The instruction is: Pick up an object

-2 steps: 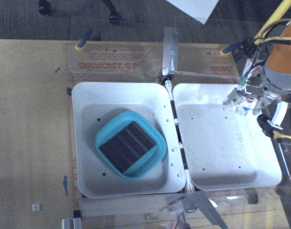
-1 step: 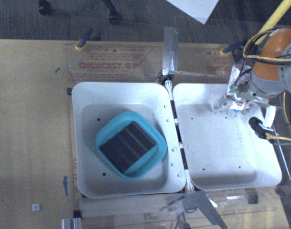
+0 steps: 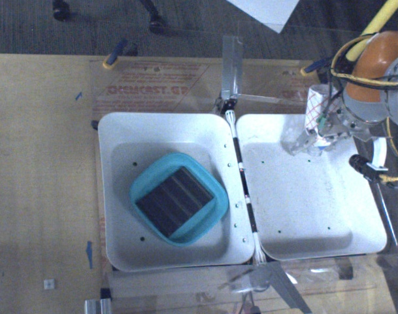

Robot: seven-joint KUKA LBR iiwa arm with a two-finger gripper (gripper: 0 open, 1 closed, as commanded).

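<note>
The teal square plastic dish with a dark ribbed insert (image 3: 180, 199) lies in the left white bin (image 3: 114, 136). The gripper (image 3: 316, 136) hangs over the right bin's (image 3: 342, 241) far edge; I cannot tell how its jaws stand. Best cross left, centre above the dish's rim, then descend straight.

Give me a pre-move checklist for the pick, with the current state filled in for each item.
1. Target present: a blue container with a dark ribbed insert lies in the left bin. Ok.
2. Target unobstructed from above: nothing covers it. Ok.
3. Gripper positioned over target: it sits at the far right corner of the right bin, across the divider from the container. Not ok.
4. Gripper free of a load: blurred pale shape under it; cannot tell.
5. Jaws state: cannot tell.
6. Container clear of bin walls: it rests near the middle, gaps on all sides. Ok.
</note>
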